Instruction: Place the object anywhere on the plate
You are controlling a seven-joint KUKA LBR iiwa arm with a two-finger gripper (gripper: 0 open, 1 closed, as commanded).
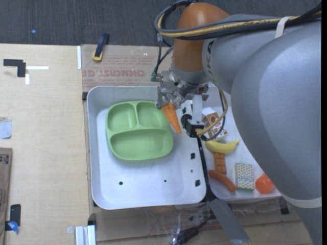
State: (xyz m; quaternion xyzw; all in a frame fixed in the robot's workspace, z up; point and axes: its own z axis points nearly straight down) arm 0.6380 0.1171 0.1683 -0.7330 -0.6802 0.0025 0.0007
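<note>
A green plate [138, 144] with three compartments lies in the left white bin [145, 190]. My gripper [168, 103] hangs over the plate's upper right rim. An orange carrot [172, 119] points down and to the right from between its fingers, its tip just past the plate's right edge. The gripper is shut on the carrot's upper end.
The right bin [230, 193] holds a banana [222, 146], a packet with a red and white wrapper [213, 121], an orange stick [219, 162], a red sausage [222, 180], a small box [244, 176] and an orange ball [264, 184]. Cardboard [122, 70] lies behind the bins.
</note>
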